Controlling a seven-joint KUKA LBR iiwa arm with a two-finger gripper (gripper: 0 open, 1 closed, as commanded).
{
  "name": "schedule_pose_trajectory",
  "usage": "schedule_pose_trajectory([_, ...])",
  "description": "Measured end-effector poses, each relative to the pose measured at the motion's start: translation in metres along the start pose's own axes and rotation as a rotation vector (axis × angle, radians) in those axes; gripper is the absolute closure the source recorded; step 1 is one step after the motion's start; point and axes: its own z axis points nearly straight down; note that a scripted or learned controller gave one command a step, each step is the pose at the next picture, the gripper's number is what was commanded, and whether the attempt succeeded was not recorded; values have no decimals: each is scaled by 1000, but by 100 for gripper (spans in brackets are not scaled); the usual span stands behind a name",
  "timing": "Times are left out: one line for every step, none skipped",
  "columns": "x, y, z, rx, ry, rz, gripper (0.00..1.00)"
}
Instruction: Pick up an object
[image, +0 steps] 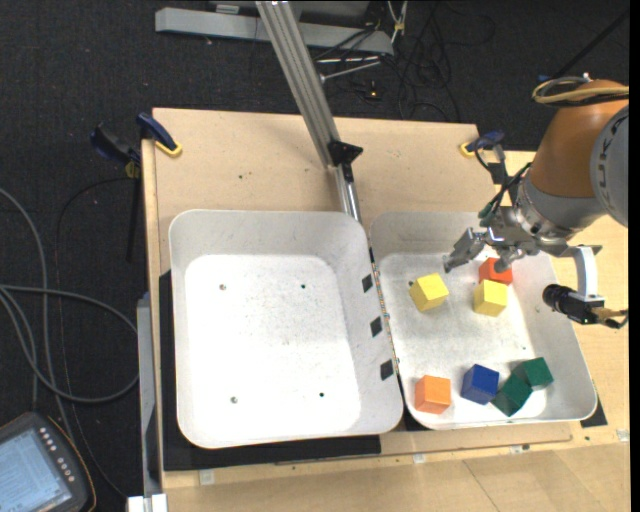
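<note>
I see the bench (250, 160) carrying two white bins, and I'll place everything against the right bin (400, 300). The left bin (190, 330) sits touching its left wall. The arm (585, 150) comes in over the right bin's far right corner, with the gripper (480, 252) hanging low over the bin's far part. Its fingers look spread, and I see nothing between them.

Inside the right bin, a red block (496, 270) lies just beside the gripper, partly hidden by it. A yellow block (491, 297) touches the red one on its near side. A second yellow block (430, 292) lies left of that, apart from it. Along the bin's near wall sit an orange block (433, 393), a blue block (480, 383), and two green blocks (524, 383) touching each other toward the near right corner.
</note>
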Motion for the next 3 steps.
schedule_pose_trajectory([7,12,49,-10,5,-5,0])
schedule_pose_trajectory([6,14,34,-20,0,-4,100])
schedule_pose_trajectory([7,16,-9,-11,-2,-5,100])
